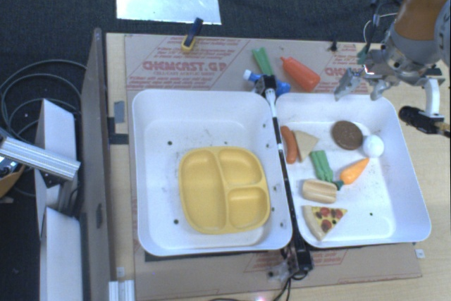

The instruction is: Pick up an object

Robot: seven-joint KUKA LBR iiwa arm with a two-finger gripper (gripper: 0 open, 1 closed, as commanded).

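From my remote desk I watched the grey-and-orange arm hold its pincer over the back rim of the right-hand white bin, fingers spread wide with nothing between them. No object had been lifted yet.

The toy food I was after lay in that bin, below and in front of the pincer. Nearest, just in front of it, sat the brown disc, touching a white ball. I judged the best approach was to come forward and straight down over one piece that stands apart from its neighbours. The disc lies flat and may slip the fingers. The carrot, further forward, looked the easier bite if the fingers closed across its narrow width.

My count, largest first:
- Two bins, the second well to the pincer's far side.
- One yellow divided plate, inside that second bin.
- Eight food pieces in the near bin: the three above, a pizza slice, a bun, a sausage, a green piece and a tan wedge.
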